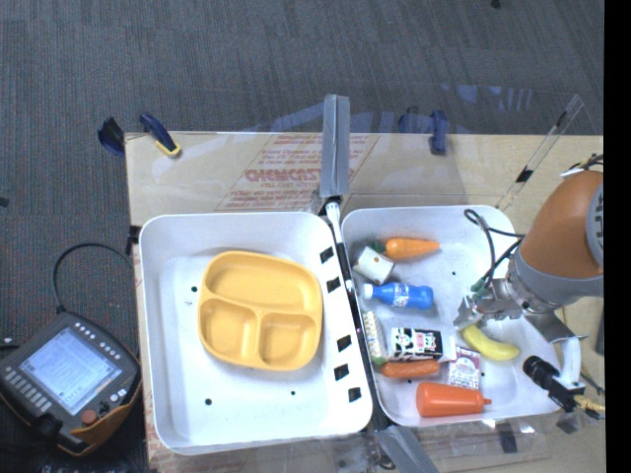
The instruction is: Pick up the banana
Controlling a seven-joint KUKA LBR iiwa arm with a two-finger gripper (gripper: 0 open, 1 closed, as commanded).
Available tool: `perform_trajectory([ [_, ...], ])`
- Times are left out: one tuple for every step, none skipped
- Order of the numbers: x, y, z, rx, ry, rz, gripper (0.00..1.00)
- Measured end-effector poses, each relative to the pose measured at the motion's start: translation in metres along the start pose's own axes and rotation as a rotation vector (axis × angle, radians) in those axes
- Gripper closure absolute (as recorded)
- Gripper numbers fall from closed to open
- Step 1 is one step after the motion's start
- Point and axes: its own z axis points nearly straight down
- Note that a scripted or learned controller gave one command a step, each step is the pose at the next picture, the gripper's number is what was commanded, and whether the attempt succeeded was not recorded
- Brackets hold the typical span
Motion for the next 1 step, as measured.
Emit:
perform_trajectory([
  [0.0603,-0.0025,-0.1125,0.002,-0.002,-0.095,1.00],
])
